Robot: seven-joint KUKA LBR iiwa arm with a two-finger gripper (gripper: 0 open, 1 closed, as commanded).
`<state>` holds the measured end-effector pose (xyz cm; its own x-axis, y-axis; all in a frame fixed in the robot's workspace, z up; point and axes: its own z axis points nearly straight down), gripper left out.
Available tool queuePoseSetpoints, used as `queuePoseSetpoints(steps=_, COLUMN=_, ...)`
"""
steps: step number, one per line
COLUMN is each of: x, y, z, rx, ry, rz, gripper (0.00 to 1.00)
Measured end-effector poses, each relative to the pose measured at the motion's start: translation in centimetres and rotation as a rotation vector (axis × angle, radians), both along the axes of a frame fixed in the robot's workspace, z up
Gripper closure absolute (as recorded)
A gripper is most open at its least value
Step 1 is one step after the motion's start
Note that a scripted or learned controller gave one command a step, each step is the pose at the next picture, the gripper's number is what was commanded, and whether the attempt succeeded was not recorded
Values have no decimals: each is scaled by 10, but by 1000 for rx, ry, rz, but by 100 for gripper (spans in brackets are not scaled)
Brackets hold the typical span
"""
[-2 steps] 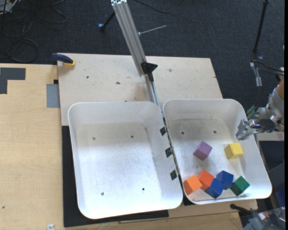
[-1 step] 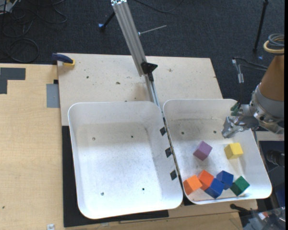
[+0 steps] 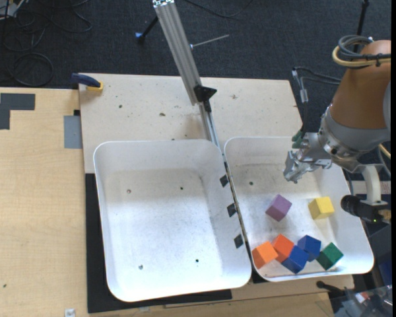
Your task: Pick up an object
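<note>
I hang my two-finger metal gripper [image 3: 295, 171] over the upper part of the right shallow white plastic bin [image 3: 251, 152], above bare floor; that placement makes sense as a hover before choosing a target. The small purple cube [image 3: 278, 207] lies just below me, the yellow cube [image 3: 321, 207] beside it; orange [image 3: 264, 253], red-orange [image 3: 283, 246], two blue [image 3: 302, 253] and green [image 3: 330, 255] cubes crowd the near wall. From this slant I cannot tell how my tips are set; nothing appears between them.
</note>
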<state>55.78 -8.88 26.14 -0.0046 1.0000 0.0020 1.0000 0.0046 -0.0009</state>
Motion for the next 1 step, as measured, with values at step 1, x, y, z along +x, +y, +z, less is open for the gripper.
queuePoseSetpoints(steps=1, x=21, y=46, z=2, rx=-1, ry=0, rz=0, gripper=100)
